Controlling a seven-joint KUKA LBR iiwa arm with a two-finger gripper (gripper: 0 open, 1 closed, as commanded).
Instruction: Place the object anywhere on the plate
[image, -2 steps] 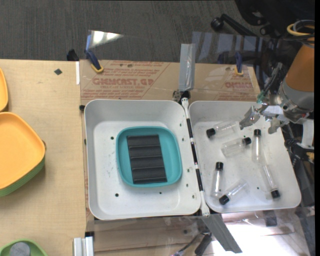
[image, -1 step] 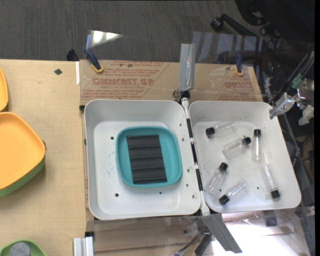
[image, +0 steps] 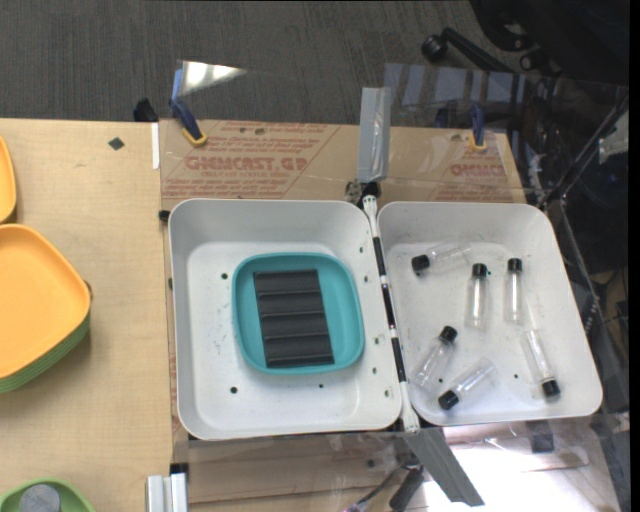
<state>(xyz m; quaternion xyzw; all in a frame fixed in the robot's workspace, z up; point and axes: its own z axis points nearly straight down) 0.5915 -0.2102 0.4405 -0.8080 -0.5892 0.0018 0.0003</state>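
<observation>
So, vials (image: 478, 295) scattered in right bin (image: 560, 250), teal plate (image: 345, 300) straight left in other bin; claw state, cannot tell.

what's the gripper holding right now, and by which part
It cannot be told. All six vials lie loose in the right bin, and the teal plate in the left bin carries a dark ridged insert.

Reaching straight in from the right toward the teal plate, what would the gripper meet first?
Likely the right bin and its clear vials, before the teal plate; height is unclear.
</observation>
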